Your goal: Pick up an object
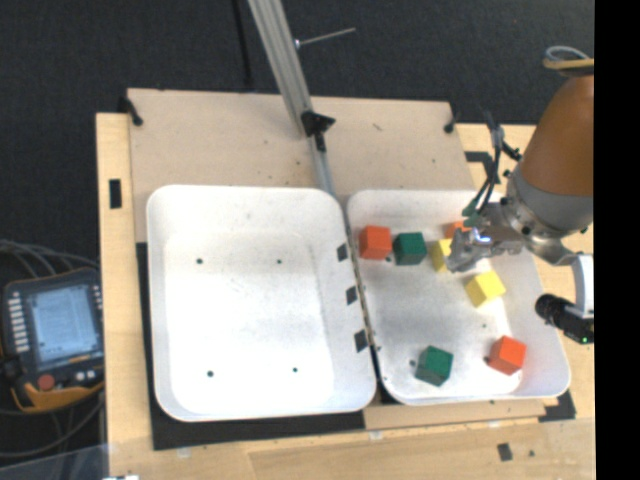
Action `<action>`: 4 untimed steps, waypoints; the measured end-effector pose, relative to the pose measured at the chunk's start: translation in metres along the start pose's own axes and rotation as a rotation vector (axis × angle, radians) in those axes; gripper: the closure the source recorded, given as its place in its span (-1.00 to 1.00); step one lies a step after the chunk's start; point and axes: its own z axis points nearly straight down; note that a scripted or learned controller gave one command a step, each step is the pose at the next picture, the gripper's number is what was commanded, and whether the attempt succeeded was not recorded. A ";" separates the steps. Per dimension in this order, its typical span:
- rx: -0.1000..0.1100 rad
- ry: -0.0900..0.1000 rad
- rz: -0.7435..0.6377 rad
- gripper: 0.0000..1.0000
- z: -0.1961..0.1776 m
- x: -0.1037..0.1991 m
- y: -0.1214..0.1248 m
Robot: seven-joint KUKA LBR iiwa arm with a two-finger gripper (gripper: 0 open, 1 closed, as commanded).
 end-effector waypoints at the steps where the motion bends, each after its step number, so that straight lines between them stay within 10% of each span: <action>1: 0.006 0.000 0.000 1.00 0.007 0.038 0.015; 4: 0.006 0.001 -0.001 1.00 0.024 0.177 0.084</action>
